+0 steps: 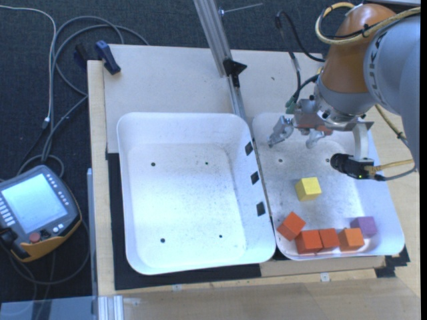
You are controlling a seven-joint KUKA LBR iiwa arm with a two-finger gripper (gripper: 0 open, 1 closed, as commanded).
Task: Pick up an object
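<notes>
You have the arm [373, 52] reaching in over the right bin [393, 229], and its end effector [298, 133] hangs above the far end of that bin, well apart from every block. Its two fingers stand apart, one out toward the left bin and one nearer the arm's body, and nothing sits between them. Take the yellow block [308, 188] as your landmark: it lies alone near the middle of the right bin, with the end effector beyond it, toward the far rim. Nearer to you than the yellow block, an orange block [291, 225] lies tilted, close to the bin's left wall. Just beside that one, along the near rim, you see three more orange blocks in a row, a first [308, 241] touching a second [328, 239], and a third [351, 238] just past them. A purple block [364, 226] sits at the end of that row, touching the third orange block, on the far side of the yellow block from the tilted one. The left bin [133, 139] lies on the other side of the divide from the yellow block, and both bins rest on the worktop [167, 79]. A teach pendant [37, 209] lies off the worktop, well beyond the left bin.
</notes>
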